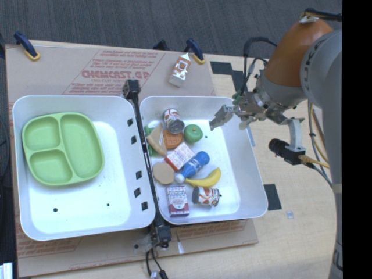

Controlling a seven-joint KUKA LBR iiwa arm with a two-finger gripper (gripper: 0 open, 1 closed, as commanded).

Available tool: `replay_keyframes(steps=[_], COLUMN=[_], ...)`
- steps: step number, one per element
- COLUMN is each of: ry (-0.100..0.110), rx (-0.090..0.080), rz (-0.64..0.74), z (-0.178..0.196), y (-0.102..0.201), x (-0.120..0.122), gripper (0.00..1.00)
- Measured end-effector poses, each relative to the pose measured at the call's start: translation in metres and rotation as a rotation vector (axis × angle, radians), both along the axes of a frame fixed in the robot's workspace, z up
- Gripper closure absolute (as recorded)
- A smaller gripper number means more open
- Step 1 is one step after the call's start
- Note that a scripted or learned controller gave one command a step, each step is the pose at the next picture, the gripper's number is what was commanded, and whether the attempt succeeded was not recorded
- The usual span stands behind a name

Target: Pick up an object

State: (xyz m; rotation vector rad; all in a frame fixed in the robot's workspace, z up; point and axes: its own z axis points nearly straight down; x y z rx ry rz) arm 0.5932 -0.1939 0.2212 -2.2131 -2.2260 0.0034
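Above right bin (251,173) rim, fingers (221,118), beside apple (193,133)

We are counting two white bins (35,225), one green divided plate (62,149), two cans (172,121), one banana (204,178), one green apple (193,133), one blue bottle (193,164) and one small carton (181,70) lying outside

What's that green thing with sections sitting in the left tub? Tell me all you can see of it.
It is a pale green divided plate, plastic by the look of it, with rounded corners and three compartments: two smaller ones on the left, one long one on the right. Nothing lies in any compartment. It rests flat on the floor of the left white bin, in the upper left part, slightly turned, close to the bin's left wall. Nothing else touches it.
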Motion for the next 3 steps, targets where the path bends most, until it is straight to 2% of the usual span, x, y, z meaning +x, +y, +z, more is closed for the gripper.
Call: replay_keyframes(steps=[1,2,3], ry=[0.001,-0.001,-0.001], rx=[0.001,0.002,-0.001], rz=[0.001,0.002,0.007], z=[-0.063,-0.129,-0.119], y=[0.006,0.007,0.006], x=[-0.098,-0.116,-0.115], gripper=[0.00,0.00,1.00])
